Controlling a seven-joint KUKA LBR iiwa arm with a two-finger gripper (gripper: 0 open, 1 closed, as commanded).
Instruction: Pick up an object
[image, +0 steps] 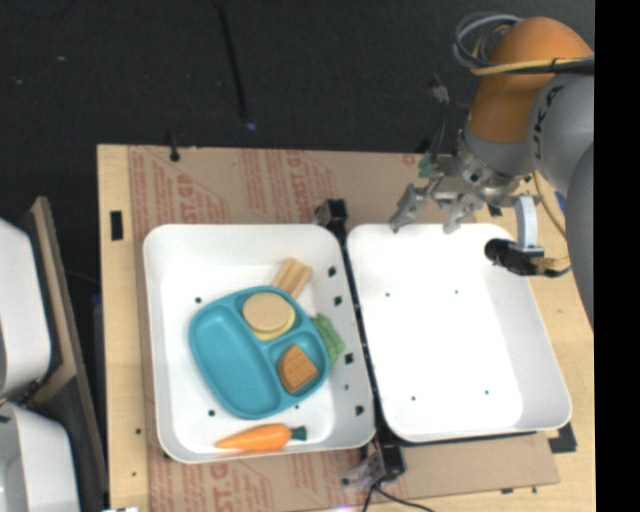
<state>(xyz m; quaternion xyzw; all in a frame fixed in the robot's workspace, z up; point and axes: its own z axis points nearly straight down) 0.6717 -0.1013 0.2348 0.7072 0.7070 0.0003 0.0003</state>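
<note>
Grey and orange, the arm comes in from the right on my feed, and its gripper hangs over the far edge of the right bin, just above the rim. I can see the two fingers spread apart with nothing between them, one toward the gap between the bins and the other further right. All the objects I could pick sit in the left bin, well apart from the gripper. A blue divided tray lies near the middle of that bin at a slant. In its upper compartment rests a round tan cracker, and in the compartment just below and to the right sits a brown toast-like piece. A pale wooden block pokes out from the tray's far edge, touching it. A green piece sits against the tray's right side; I can't tell what it is. An orange carrot with a green top lies along the bin's near wall, just beside the tray's near end. Both bins rest on a wooden bench with red printed markings.
</note>
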